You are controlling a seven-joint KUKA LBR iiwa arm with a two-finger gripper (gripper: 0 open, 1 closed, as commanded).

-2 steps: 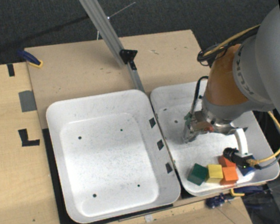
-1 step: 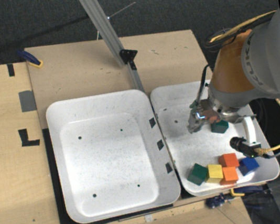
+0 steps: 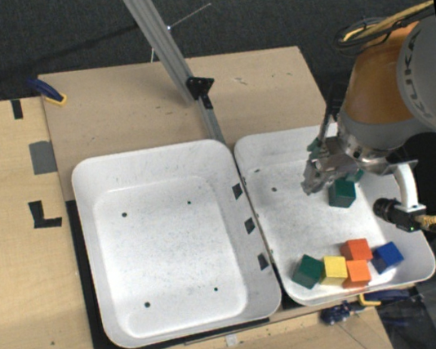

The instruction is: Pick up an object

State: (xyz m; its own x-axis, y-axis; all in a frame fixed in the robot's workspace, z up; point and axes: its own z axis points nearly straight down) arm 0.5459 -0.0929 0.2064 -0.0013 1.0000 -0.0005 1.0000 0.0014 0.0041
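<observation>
- Gripper point(image 3: 325, 174) sits over the right bin point(image 3: 280, 225), in its upper middle part, arm coming in from the right bin's right edge.
- Finger state: cannot tell, the metal parts blur together from this angle.
- Dark green block point(image 3: 341, 193) lies just below and right of the gripper tip, touching or nearly touching it; whether it sits between the fingers cannot be made out.
- Remaining blocks cluster along the right bin's bottom edge, toward its bottom right corner:
  - green cube point(image 3: 308, 270) at the left end of the cluster
  - yellow cube point(image 3: 335, 268) right beside it, touching
  - two orange cubes, upper one point(image 3: 356, 250) and lower one point(image 3: 357, 271), next to the yellow
  - blue cube point(image 3: 387, 255) at the right end, near the bin's right rim
- Left bin point(image 3: 164, 245) stands side by side with the right bin, rims touching along the middle.
- Grey metal pole point(image 3: 165, 41) slants down from the top toward the gap between the two bins.
</observation>
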